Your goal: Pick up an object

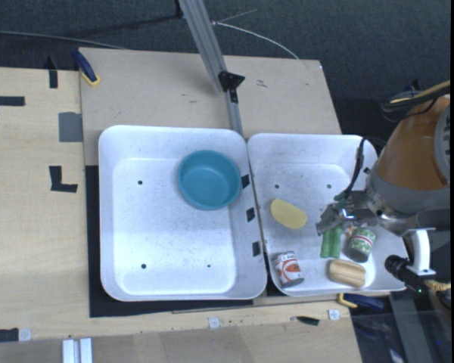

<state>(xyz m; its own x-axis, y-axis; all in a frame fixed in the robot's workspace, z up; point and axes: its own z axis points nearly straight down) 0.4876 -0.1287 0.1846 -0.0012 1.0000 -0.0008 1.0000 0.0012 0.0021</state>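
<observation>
In the right bin (303, 157) lie a yellow oval piece (288, 214), a small red and white can (288, 268), a tan bread-like roll (346, 273), a green bottle-shaped object (331, 242) and a green-labelled can (360, 241). My gripper (335, 219) hangs low over the right side of this bin, just above the green object and the green-labelled can. The dark fingers point down and left. I see nothing clearly held between them. A blue bowl (209, 179) sits in the left bin (136, 225) near its upper right.
A grey metal pole (204, 36) slants from the top down to the seam between the bins. The arm's orange band (412, 153) and grey wrist cover the right bin's right rim. Cables lie at the far right.
</observation>
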